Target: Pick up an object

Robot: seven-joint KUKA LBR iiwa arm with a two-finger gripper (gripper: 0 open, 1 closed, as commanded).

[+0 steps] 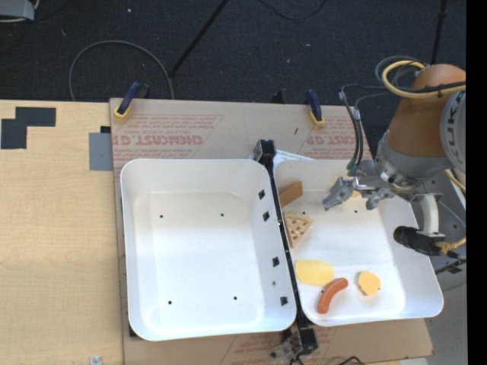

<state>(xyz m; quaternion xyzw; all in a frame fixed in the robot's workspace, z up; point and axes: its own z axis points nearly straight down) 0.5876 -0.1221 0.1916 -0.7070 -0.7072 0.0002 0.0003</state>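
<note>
So my gripper (354,192) is hanging over the far end of the right bin (415,299), fingers spread apart with nothing between them. Everything worth grabbing sits off toward the near end and the divider side: brown block (291,192) and waffle piece (296,227) nearest me, then the yellow slice (313,271), sausage (332,295) and small yellow chunk (368,283) well beyond. My worry is dropping straight down and closing on bare bin floor. The block and waffle hug the divider too (a finger could jam against that wall), and the sausage looks like it could roll out.
</note>
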